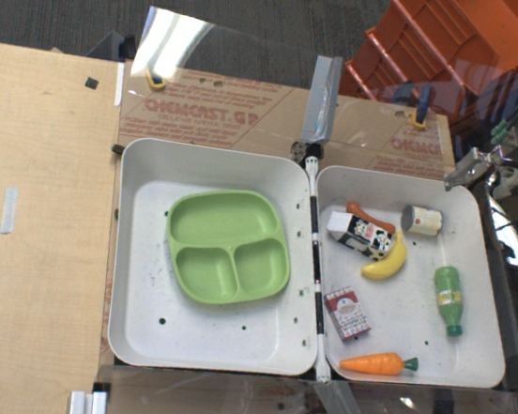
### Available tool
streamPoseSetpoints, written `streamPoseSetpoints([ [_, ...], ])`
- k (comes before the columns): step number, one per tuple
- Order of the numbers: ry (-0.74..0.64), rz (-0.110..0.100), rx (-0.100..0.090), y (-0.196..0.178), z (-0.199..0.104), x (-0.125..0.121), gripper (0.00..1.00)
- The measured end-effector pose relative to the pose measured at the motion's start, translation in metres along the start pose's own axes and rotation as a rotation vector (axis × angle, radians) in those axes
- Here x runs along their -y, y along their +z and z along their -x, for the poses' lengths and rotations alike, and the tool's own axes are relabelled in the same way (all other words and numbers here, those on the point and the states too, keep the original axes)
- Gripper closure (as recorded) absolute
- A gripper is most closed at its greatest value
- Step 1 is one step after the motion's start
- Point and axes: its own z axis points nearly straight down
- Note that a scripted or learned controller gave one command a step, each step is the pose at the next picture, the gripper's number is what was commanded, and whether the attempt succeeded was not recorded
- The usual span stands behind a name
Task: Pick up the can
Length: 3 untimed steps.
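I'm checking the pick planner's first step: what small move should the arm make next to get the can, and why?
Probably swing the gripper left and forward to hover above the can. The can lies on its side near the right bin's far edge, apart from the banana, and the gripper sits outside that bin's far right corner.

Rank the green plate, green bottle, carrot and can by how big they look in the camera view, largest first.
1. Green plate, by far the largest.
2. Green bottle and carrot: they look about alike in length, so no ranking between them.
3. Can, lying on its side, smallest.
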Motion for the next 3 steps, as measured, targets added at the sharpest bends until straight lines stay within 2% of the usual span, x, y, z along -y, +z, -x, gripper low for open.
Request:
streamPoseSetpoints([
  [1, 0.034, 0.0, 0.0, 0.152, 0.001, -0.016, 0.0],
  [2, 0.031, 0.002, 0.003, 0.142, 0.0, -0.017, 1.0],
  [3, 0.048, 0.0, -0.001, 0.077, -0.067, 0.018, 1.0],
])
